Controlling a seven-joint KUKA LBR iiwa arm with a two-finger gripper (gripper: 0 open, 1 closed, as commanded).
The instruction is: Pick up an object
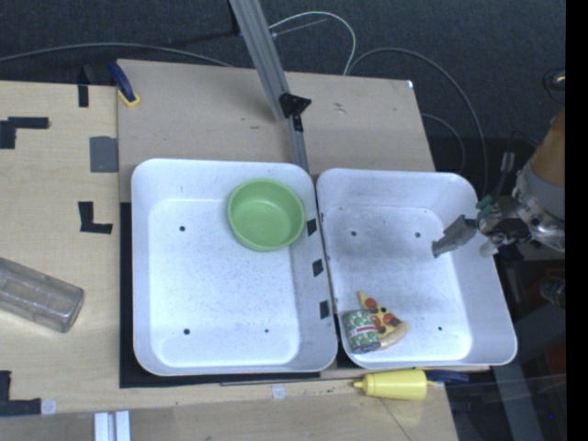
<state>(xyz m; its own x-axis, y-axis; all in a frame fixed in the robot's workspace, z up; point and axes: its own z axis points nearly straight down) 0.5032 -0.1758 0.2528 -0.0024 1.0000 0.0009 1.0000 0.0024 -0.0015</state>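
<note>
The grey arm [542,200] reaches in from the right, and its gripper [457,235] hangs over the right edge of the right-hand shallow white plastic bin [404,191]. Whether the jaws are apart or together cannot be told from this slant; nothing is seen between them.

Two things lie close together in the near left corner of that bin: a small green-and-red printed can or packet [361,332] and, touching it on the right, a flat toy pizza slice, tan with red spots [384,320]. Both look light. The slice is probably stiff plastic and thin, so it offers little to close on except its edges. The can looks rounder and fuller, likely the better grip across its body, though it may roll.

A round light-green plastic bowl [266,214] sits upright in the far right part of the left-hand white bin [184,338], well apart from the gripper. It seems light and rigid; its rim would be the place to pinch.

A yellow squeeze bottle [397,385] lies on the desk [202,108] just outside the near edge of the right bin.
</note>
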